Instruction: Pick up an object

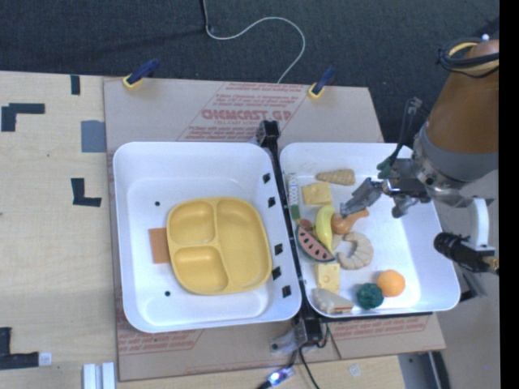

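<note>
Bright, even overhead light, soft shadows inside the white bins (130, 177), the whole picture slightly soft.

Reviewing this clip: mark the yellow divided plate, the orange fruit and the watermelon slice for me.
yellow divided plate (219, 244): camera view, on the ridge where its compartments meet, left bin.
orange fruit (392, 283): camera view, centre of its round top, right bin.
watermelon slice (314, 243): camera view, on its red flesh, right bin.

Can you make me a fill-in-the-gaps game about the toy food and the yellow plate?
1. The yellow plastic divided plate lies in the ____ bin.
2. The round orange toy fruit sits beside a dark ____ ball.
3. The plate has ____ compartments.
4. The end effector hovers above the ____ bin.

Missing words: left, green, three, right
</note>
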`<state>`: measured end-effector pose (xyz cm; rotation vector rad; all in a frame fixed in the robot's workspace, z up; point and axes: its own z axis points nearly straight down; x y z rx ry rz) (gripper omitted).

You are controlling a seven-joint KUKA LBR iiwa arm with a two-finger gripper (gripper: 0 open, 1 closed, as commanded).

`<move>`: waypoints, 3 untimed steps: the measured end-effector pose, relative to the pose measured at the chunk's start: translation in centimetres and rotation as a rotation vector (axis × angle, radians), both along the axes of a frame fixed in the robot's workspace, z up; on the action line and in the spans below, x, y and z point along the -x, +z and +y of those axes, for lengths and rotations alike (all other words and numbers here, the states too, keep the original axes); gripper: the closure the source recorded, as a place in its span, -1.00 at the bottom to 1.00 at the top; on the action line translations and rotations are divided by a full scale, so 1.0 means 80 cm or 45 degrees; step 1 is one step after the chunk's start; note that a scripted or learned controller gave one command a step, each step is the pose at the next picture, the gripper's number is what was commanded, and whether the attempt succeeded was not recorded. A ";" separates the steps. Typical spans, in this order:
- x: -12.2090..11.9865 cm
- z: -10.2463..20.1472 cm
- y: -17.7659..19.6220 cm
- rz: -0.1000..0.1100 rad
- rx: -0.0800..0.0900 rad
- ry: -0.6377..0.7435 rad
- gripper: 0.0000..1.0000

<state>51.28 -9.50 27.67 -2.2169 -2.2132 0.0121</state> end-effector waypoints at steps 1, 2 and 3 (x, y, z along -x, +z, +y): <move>-0.002 0.000 0.006 -0.013 0.002 0.004 -1.00; -0.002 0.001 -0.048 -0.007 0.001 0.004 -1.00; 0.003 0.006 -0.104 -0.006 0.000 0.004 -1.00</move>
